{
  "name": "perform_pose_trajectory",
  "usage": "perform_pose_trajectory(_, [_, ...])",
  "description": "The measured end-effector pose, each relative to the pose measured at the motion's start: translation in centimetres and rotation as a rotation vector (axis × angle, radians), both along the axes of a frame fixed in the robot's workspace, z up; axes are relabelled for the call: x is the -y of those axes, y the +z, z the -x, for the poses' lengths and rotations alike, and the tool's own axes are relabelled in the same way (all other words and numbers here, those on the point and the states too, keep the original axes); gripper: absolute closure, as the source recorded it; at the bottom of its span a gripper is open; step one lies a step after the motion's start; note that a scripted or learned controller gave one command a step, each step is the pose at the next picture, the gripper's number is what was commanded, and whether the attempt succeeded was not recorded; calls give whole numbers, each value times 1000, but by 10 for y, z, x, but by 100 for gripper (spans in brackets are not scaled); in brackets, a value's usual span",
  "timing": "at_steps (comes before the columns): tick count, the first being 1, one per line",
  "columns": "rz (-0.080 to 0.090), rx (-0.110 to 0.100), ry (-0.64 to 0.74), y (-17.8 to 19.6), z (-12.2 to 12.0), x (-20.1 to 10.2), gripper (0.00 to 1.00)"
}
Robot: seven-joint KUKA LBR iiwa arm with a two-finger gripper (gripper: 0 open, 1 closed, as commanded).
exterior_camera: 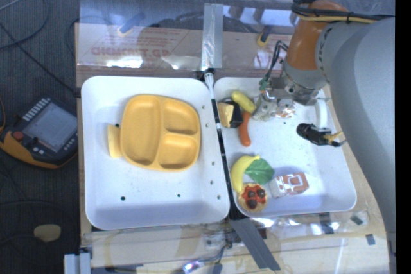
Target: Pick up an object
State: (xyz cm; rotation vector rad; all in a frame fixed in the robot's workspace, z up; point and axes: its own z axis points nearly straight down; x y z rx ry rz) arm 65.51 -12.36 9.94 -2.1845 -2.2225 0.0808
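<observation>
My gripper (pixel 271 107) hangs low over the far part of the right bin (pixel 334 183), under the orange-banded wrist. Just left of it lies a small yellow banana (pixel 242 100). Beside that sit a yellow wedge with a dark side (pixel 227 113) and an orange carrot-like stick (pixel 245 131). Nothing shows in the gripper's grasp. Nearer the front lie a bigger yellow banana (pixel 239 171), a green leaf (pixel 260 170), a round red-and-orange toy food (pixel 253 196) and a white-and-orange toy (pixel 290 184).
The left bin (pixel 96 202) bears a yellow divided plate (pixel 160 131) with a pale yellow piece (pixel 113 141) at its left side. A ridge (pixel 218 151) parts the two bins. Bare floor lies in the right bin's middle right.
</observation>
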Motion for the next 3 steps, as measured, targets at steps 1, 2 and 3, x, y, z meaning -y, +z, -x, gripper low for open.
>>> perform_pose_trajectory(1, [-15,54,-149,84,6,-60,100])
perform_pose_trajectory(2, [-14,53,-150,84,6,-59,0])
perform_pose_trajectory(3, [-20,82,145,17,8,-23,0])
